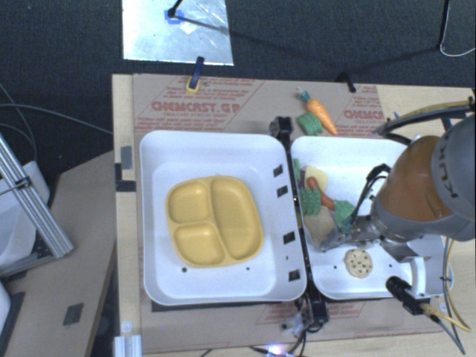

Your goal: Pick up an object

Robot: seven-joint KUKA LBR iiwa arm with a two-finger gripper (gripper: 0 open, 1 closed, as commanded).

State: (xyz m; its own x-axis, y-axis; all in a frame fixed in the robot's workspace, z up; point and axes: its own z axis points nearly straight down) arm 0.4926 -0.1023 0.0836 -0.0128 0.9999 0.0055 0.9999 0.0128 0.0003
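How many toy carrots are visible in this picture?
2. One carrot lies on the bench behind the right bin; another carrot lies inside it. The arm may hide more.

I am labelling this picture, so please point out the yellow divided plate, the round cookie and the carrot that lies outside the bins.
Yellow divided plate (214, 221): camera view, on its centre ridge.
Round cookie (358, 262): camera view, its middle.
Orange toy carrot (322, 115): camera view, its orange body.

yellow divided plate (214, 220) in left bin (156, 199); cookie (358, 262), toy carrot (320, 197) in right bin (349, 151)
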